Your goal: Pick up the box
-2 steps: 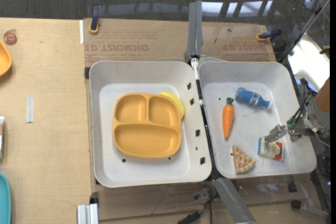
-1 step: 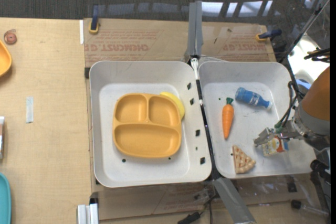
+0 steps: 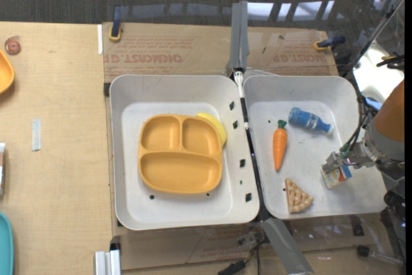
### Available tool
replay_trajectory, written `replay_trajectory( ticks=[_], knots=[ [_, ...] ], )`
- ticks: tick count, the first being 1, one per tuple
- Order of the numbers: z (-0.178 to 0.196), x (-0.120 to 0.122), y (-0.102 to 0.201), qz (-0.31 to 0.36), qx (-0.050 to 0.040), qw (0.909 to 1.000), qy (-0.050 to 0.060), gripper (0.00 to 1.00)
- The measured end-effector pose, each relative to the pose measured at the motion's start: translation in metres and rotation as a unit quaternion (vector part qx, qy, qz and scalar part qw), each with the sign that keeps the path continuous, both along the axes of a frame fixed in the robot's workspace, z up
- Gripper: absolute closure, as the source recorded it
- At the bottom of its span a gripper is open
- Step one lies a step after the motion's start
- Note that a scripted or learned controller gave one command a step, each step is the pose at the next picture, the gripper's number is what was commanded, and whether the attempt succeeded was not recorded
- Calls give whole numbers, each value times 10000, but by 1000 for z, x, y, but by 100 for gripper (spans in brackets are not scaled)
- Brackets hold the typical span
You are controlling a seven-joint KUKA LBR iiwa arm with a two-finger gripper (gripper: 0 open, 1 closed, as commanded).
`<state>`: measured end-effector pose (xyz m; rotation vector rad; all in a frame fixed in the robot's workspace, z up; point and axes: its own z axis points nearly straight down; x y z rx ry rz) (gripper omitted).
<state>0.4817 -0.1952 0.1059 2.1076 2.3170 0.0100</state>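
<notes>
A small pale box [image 3: 332, 177] with red and blue markings lies near the right side of the right bin [image 3: 302, 90], tilted. My gripper [image 3: 339, 164] is directly over it and touches or overlaps its upper edge, hiding part of the box. The grey arm with its orange band [image 3: 389, 119] comes in from the right edge down to that spot. Whether the box rests on the bin floor or is lifted off it is not clear from this angle.
The right bin also holds a blue bottle [image 3: 309, 120], a carrot [image 3: 279, 145] and a waffle-patterned wedge [image 3: 297, 196]. In the left bin [image 3: 122, 138] sits an orange divided plate [image 3: 181, 153] with a yellow object [image 3: 214, 126] behind it. A divider [image 3: 243, 132] separates the bins.
</notes>
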Motion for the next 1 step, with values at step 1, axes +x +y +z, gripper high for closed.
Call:
replay_trajectory(
  ticks=[1],
  knots=[
    [76,-4,85,-341,7,9994,65,100]
  ],
)
